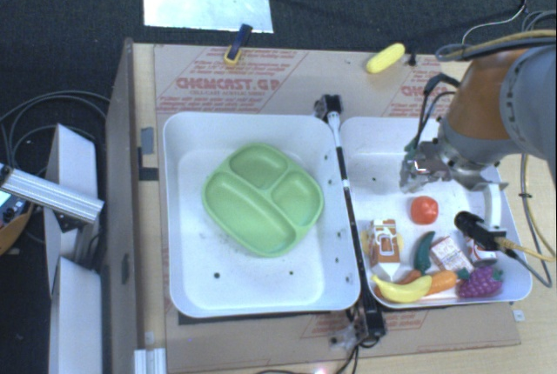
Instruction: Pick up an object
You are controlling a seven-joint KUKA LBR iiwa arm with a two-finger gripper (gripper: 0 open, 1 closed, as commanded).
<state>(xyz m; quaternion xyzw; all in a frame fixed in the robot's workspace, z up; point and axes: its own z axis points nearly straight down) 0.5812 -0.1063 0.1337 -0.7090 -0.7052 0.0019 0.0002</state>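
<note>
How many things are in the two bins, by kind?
Plate: 1, in the left bin
Fruit and veg: 5, in the right bin: tomato, green veg, banana, carrot, grapes
Boxes: 2, also in the right bin: left box, right box
Total: 8

the gripper [419,175] is hovering just behind the red tomato [425,209], with the banana [402,289] and grapes [481,282] sitting out in front of it

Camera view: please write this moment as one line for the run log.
gripper: above right bin, near tomato | tomato: lying in bin | left bin: green plate | pick: not yet done
</note>
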